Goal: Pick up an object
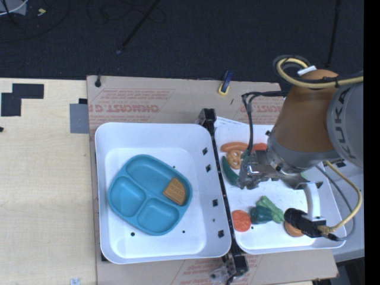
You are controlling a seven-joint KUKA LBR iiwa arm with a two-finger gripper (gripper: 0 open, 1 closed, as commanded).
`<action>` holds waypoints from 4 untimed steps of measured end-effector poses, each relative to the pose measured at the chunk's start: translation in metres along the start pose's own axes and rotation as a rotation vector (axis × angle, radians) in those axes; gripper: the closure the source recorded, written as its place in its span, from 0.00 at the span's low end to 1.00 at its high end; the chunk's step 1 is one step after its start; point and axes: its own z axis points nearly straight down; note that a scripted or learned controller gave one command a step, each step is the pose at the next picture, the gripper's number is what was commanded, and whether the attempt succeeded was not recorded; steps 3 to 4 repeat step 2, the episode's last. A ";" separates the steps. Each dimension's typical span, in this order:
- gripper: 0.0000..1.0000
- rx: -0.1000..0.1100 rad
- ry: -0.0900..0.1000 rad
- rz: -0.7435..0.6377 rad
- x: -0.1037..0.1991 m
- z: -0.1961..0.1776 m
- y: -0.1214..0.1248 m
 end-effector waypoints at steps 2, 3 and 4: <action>1.00 0.002 -0.001 0.006 -0.005 0.019 0.002; 1.00 0.002 -0.001 0.006 -0.005 0.019 0.002; 1.00 0.002 -0.001 0.006 -0.005 0.019 0.002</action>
